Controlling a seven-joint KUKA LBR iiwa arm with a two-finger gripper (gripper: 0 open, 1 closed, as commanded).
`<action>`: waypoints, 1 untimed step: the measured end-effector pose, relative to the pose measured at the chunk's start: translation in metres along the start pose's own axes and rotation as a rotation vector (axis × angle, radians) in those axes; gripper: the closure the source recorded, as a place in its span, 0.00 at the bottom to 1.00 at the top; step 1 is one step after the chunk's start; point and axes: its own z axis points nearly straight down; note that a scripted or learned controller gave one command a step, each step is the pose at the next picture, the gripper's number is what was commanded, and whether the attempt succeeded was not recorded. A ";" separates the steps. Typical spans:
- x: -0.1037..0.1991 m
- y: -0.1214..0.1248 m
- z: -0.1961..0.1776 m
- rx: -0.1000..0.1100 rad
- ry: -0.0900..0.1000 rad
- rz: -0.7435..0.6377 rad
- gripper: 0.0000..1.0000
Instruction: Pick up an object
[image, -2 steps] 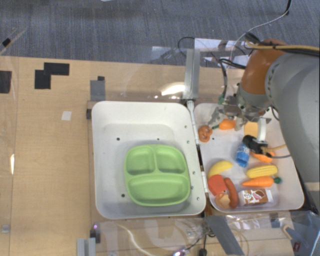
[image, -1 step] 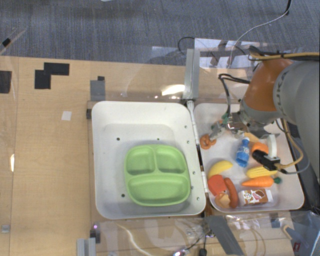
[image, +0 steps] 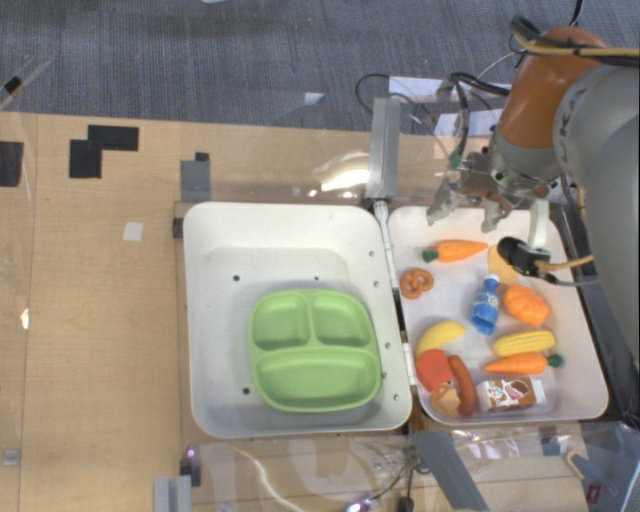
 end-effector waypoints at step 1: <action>-0.060 0.001 0.099 -0.001 0.000 -0.075 0.00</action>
